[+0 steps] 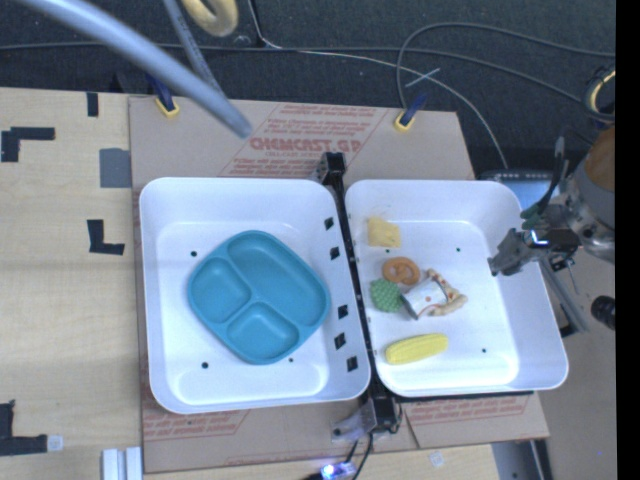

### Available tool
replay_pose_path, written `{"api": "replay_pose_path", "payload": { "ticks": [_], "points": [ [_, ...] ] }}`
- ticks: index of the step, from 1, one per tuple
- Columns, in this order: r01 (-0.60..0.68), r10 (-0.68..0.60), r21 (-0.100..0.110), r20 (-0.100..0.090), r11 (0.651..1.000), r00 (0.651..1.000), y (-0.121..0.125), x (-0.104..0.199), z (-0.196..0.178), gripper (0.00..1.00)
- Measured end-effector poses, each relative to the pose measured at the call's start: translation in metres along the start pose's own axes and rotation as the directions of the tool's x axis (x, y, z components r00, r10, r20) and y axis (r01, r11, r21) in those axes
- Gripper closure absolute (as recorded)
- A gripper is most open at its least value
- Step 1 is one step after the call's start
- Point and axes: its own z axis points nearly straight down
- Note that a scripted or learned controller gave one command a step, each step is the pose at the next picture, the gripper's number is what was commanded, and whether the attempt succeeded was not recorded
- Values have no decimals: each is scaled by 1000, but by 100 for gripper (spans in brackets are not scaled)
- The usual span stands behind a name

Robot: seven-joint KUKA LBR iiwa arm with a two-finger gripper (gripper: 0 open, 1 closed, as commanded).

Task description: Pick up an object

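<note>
Arm: enters from right, gripper (pixel 515 251) over right bin's (pixel 500 200) right rim; finger state indeterminate. Contents of right bin: corn cob (pixel 416 348), pretzel (pixel 401 270), cheese wedge (pixel 383 232), pizza slice (pixel 436 296).

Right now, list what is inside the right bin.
The right bin holds a yellow cheese wedge, a brown pretzel, a green leafy piece, a pizza slice and a corn cob. Whatever lies beneath the overlapping pieces is covered.

Fixed overhead camera, probably slightly slanted.
</note>
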Motion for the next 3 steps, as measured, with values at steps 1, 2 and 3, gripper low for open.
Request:
{"api": "replay_pose_path", "payload": {
  "ticks": [1,2,3],
  "points": [
    [6,-6,4,-2,1000,1000,17,56,6,100],
    [6,-6,5,-2,1000,1000,37,107,10,100],
    [5,-5,5,-1,1000,1000,63,153,35,100]
  ]
}}
